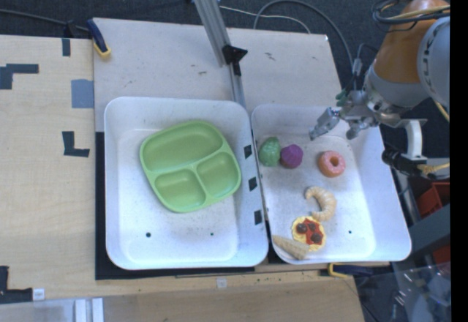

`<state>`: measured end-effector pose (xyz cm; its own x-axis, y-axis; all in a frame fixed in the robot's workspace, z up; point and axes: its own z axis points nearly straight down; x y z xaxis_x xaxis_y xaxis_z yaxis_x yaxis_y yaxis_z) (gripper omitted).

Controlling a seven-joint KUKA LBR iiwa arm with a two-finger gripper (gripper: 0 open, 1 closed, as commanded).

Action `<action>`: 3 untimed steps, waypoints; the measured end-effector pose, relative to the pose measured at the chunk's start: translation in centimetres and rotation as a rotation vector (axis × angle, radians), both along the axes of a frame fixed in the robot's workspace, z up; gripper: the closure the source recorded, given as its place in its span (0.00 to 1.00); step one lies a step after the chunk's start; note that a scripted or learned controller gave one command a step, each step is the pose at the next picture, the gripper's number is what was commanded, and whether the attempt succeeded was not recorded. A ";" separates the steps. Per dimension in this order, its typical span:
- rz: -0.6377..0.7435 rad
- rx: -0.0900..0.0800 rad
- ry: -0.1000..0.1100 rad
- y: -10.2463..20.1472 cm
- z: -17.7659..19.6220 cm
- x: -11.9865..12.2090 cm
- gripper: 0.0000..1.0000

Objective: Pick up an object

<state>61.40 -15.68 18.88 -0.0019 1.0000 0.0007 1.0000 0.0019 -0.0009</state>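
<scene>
My gripper [338,129] hovers over the back of the right bin [387,225], open, with nothing between its fingers. Just below it lies a pink-frosted donut [331,163]. To the donut's left sit a purple round piece [292,156] and a green leafy piece [269,151], touching each other. Further forward lie a curved tan croissant [322,202], a small pizza slice with red topping [309,230] and a pale wedge [290,246] at the bin's front edge.
The left bin [124,233] holds a green divided plate [190,165]. A metal pole [212,13] slants across the bench toward the divider between the bins. Cables lie behind the right bin.
</scene>
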 end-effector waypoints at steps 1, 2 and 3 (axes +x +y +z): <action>0.000 0.000 0.000 0.0 0.0 0.0 0.00; 0.001 -0.001 0.005 0.2 -4.5 0.4 0.00; 0.000 -0.002 0.002 0.3 -9.8 0.3 0.00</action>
